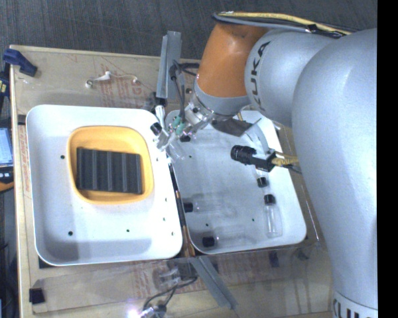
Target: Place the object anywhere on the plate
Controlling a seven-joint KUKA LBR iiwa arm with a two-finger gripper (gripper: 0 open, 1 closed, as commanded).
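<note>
The gripper [176, 132], its state impossible to tell, hovers at the right bin's [288, 234] upper-left corner, while a clear vial [270, 220] lies near that bin's right wall, probably light, stiff and slippery, best pinched mid-body for the plate [109, 138].

My arm [318, 111]: bulky matte-grey casing, rounded links. Orange band [229, 61] above the wrist, "KUKA" lettering in dark print beside it. Thin yellow-and-black trim along the top edge. Gripper [176, 130] end: small metal parts, teal bits, thin cabling.
</note>
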